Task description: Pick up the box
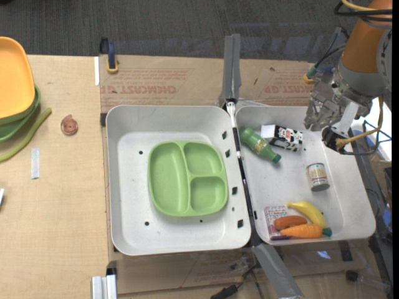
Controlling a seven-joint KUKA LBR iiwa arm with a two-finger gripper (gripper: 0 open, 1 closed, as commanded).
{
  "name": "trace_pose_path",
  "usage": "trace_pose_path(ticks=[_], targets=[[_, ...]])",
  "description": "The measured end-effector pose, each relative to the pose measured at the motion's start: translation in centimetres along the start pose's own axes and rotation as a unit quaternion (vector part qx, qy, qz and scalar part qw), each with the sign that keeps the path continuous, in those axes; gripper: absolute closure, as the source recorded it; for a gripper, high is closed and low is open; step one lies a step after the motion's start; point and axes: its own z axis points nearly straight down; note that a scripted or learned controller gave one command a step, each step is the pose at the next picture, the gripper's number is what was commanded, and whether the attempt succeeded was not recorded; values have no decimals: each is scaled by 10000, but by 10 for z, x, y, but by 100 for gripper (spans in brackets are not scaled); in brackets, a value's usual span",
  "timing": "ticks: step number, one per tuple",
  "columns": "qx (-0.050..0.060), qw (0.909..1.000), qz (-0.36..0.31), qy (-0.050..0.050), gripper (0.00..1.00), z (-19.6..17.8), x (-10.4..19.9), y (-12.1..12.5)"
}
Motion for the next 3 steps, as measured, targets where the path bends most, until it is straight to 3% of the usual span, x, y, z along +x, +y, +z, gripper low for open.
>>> trace_pose_path(ticks=[1, 2, 3], targets=[[-1, 9910, 1341, 1, 100, 19, 27, 5], [1, 9557, 2942, 2, 100, 16, 46, -7], [-1, 9259, 3777, 12, 100, -16, 51, 10]])
